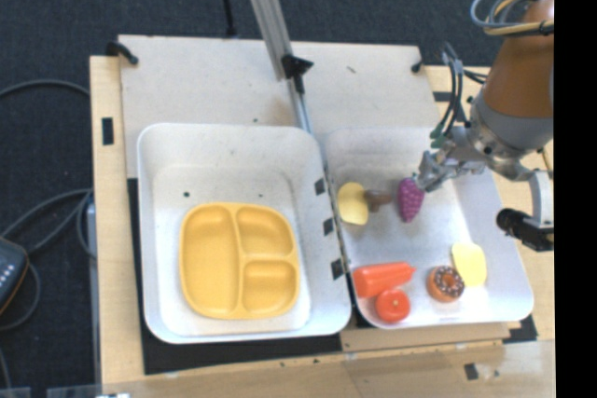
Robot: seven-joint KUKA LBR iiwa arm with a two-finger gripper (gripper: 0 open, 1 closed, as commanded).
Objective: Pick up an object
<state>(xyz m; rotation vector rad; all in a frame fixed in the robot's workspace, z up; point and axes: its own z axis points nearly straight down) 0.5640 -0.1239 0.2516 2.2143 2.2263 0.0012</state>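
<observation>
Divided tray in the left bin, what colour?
Yellow-orange all over. The divided tray shows plainly in the camera view, lying flat in the left bin.

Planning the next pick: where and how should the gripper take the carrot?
Probably across the middle of the carrot, from straight above, fingers closing over its narrow width. It lies flat, lengthwise left to right. The tomato crowds its near side, so lean toward the tapered right end.

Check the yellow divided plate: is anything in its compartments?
Empty. All three compartments of the yellow divided plate show bare yellow; it lies flat in the left bin.
</observation>
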